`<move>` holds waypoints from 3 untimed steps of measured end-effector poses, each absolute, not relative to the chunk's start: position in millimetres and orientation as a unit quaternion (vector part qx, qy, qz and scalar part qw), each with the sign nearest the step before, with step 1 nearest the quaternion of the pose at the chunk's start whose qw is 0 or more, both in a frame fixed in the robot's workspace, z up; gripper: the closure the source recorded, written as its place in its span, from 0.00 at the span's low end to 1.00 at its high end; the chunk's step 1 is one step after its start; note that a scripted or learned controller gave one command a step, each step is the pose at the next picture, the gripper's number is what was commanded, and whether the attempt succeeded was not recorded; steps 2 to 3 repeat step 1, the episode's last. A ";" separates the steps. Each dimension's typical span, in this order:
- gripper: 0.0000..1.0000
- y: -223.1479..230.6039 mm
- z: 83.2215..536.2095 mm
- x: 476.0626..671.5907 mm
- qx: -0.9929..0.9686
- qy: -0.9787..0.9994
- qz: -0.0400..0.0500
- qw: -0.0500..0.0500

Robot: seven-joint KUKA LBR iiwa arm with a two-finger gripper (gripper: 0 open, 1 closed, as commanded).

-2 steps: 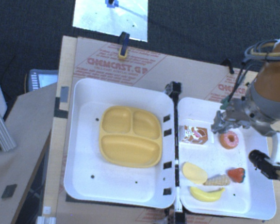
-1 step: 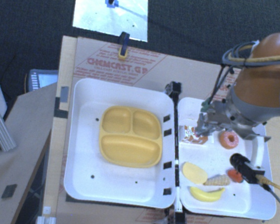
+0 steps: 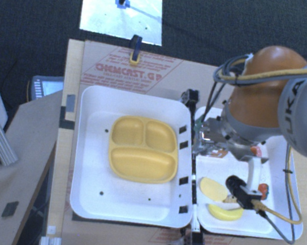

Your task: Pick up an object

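- A yellow plastic toy banana (image 3: pixel 225 213) is lying at the near edge of the right white bin (image 3: pixel 282 167), with its long axis going left to right.
- Just beyond it, a pale yellow flat oval piece (image 3: pixel 211 187) is resting on the bin floor. Whether the two are touching, I cannot tell.
- A small red and orange object (image 3: pixel 262 190) is sitting near the right wall, too small to name.
- The gripper (image 3: pixel 212 145) is hanging over the far left part of the same bin, under the grey arm. Whether it is clenched or released, this view is not showing, and nothing is seen held in it.
- So the banana and the oval piece are both lying on the near side of the gripper, a little to its right. In my judgement, a move for either one is needing travel toward the near edge before going down.
- In the left white bin (image 3: pixel 94 139), a yellow plastic plate with three compartments (image 3: pixel 142 149) is lying flat, well apart from the gripper.
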State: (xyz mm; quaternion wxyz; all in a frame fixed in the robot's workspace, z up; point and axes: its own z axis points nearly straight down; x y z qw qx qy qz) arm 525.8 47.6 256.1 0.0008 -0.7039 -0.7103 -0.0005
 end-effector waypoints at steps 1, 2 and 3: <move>1.00 109.6 245.1 513.6 -0.703 -0.711 -0.001 0.001; 1.00 109.6 245.1 513.6 -0.703 -0.711 -0.001 0.001; 1.00 109.6 245.1 513.6 -0.703 -0.711 -0.001 0.001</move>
